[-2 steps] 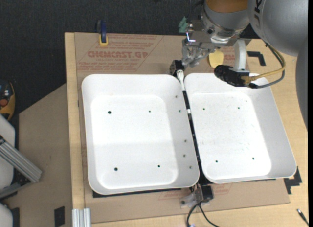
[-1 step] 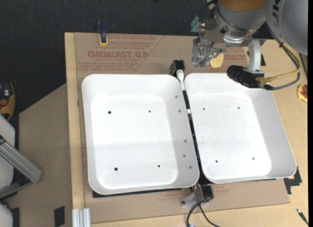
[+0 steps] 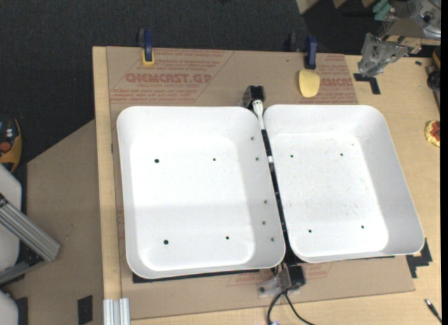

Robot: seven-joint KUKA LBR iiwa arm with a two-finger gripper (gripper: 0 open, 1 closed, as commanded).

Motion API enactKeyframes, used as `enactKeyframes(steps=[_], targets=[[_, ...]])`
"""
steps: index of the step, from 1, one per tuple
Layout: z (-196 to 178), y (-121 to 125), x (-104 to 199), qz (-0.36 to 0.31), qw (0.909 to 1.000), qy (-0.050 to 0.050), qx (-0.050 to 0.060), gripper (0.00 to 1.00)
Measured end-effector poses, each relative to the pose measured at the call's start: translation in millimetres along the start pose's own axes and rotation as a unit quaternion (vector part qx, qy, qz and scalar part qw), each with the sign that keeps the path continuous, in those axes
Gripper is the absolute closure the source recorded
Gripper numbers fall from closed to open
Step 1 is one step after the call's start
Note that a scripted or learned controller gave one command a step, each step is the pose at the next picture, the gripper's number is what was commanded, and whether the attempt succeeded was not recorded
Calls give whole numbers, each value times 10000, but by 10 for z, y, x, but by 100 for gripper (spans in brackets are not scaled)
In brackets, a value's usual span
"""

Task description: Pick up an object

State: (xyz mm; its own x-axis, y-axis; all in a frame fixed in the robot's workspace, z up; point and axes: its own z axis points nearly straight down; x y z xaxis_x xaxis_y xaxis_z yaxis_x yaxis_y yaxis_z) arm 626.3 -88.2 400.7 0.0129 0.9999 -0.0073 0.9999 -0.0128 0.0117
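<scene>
Resting on the table [image 3: 182, 71] just beyond the right bin [image 3: 402, 197], a small yellow lump [image 3: 309, 83] looks light and perhaps soft, best pinched across its narrow sides, though I cannot tell how open my jaws are.

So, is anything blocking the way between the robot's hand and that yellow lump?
Nothing visible does. The yellow lump lies on the board behind the right bin, a blue clamp just beyond it; bare board separates it from the gripper at upper right.
</scene>
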Motion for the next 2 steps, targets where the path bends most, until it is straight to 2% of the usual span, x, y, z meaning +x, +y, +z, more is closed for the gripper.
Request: enactKeyframes(steps=[1, 2], targets=[[927, 251, 324, -75, 9999, 41, 91, 100], [784, -23, 405, -69, 9999, 41, 69, 100]])
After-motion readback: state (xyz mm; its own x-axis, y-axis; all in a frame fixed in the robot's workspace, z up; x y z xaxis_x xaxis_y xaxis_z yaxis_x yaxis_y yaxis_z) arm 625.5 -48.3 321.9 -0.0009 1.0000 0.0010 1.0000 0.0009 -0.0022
